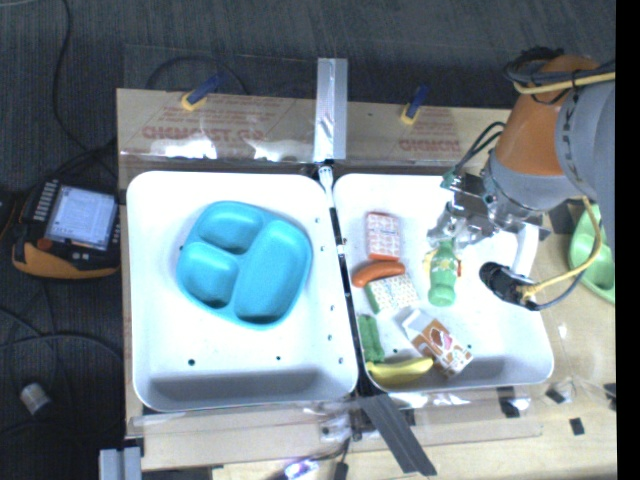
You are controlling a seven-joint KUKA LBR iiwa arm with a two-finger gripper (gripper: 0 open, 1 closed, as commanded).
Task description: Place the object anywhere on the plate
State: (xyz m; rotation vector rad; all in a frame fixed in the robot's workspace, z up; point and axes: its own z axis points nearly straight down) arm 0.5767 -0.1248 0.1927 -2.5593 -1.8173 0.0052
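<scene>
A blue plate (243, 262) with three compartments lies in the left bin (160, 368). My gripper (450, 233) hangs over the right bin (520, 353), near its back right part. Directly below it, a green bottle (441, 280) with a yellowish top sits on the bin floor, its top right at the gripper's tip. Whether the gripper touches the bottle is unclear from this angle.
The right bin also holds a pink packet (383, 234), an orange sausage (379, 271), a checkered packet (395, 292), a green stick (369, 336), a banana (400, 370) and a small brown box (441, 345). A metal divider (331, 108) stands behind the bins.
</scene>
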